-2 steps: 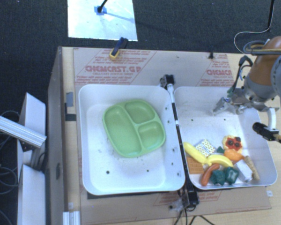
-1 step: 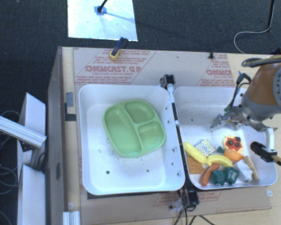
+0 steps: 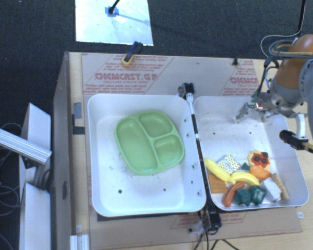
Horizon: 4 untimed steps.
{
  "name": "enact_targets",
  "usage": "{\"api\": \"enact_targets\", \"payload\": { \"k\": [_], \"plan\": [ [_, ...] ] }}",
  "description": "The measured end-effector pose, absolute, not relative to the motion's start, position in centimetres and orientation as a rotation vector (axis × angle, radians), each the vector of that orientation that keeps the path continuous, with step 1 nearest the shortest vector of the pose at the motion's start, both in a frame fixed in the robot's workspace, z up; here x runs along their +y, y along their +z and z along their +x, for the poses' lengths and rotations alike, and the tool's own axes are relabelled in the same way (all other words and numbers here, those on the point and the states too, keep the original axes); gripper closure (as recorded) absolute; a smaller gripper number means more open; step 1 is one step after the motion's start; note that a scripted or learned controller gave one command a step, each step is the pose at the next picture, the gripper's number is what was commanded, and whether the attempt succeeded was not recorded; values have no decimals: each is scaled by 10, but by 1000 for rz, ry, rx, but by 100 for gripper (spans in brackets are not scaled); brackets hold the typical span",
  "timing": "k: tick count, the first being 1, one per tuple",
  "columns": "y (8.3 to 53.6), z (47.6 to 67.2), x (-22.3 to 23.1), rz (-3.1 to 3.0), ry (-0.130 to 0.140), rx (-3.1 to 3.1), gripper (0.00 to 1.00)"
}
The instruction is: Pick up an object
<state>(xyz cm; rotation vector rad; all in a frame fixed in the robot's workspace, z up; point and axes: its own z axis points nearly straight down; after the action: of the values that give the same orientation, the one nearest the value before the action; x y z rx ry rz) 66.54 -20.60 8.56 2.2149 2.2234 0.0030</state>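
At the left of the frame, the left bin (image 3: pixel 101 191) holds a green sectioned tray (image 3: pixel 148 142), lying flat near its middle, well apart from anything the arm could confuse it with. A black divider (image 3: pixel 196 139) runs between the bins, probably clamping their rims together so they stay put on the desk (image 3: pixel 141 74).

The right bin (image 3: pixel 224 126) has its toys heaped in the lower right corner: a banana (image 3: pixel 217 170), a checkered piece (image 3: pixel 229 163), a sausage (image 3: pixel 231 194), dark green pieces (image 3: pixel 249 195) and an orange-red toy (image 3: pixel 259 163). They touch and overlap, so a clean grasp of one looks awkward, and several shapes are too small to name.

The pincer (image 3: pixel 254 110) hangs at the upper right, over the bare top of the right bin, well apart from the heap. Its fingers look spread and nothing sits between them. The arm (image 3: pixel 302 72) is cut off by the frame's right edge, and glare blurs the fingertips.
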Motion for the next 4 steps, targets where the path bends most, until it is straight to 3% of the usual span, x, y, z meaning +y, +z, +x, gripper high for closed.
{"api": "enact_targets", "payload": {
  "k": [1, 2, 3, 4],
  "plan": [
    [85, 617, -180, 2218, 2, 2223, 0],
    [84, 551, -188, 2220, 0, 2221, 0],
    [85, 593, -181, 2216, 3, 2224, 0],
    [84, 508, -190, 2221, 0, 2221, 0]
  ]
}}
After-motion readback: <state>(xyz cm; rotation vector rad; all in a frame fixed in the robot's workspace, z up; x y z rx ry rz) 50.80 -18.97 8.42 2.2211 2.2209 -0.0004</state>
